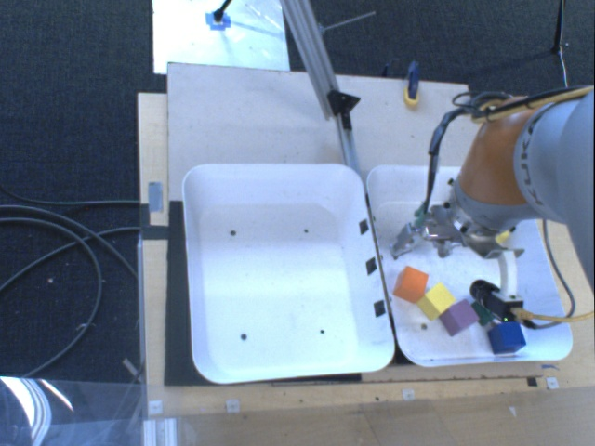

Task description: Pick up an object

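So the arm [525,161] comes in from the right and hangs over the right bin [389,182], with the pincer [406,241] low over that bin's far-left part, close to the wall it shares with the left bin [279,258]. Honestly can't tell whether the pincer is spread or pressed together, and nothing is visibly pinched in it. The orange cube [411,283] sits just near of it. The yellow cube [436,300] and purple cube [457,317] run in a touching diagonal row from there, and the blue cube [507,337] sits in the near-right corner. Both bins rest on the pale tabletop [251,110].
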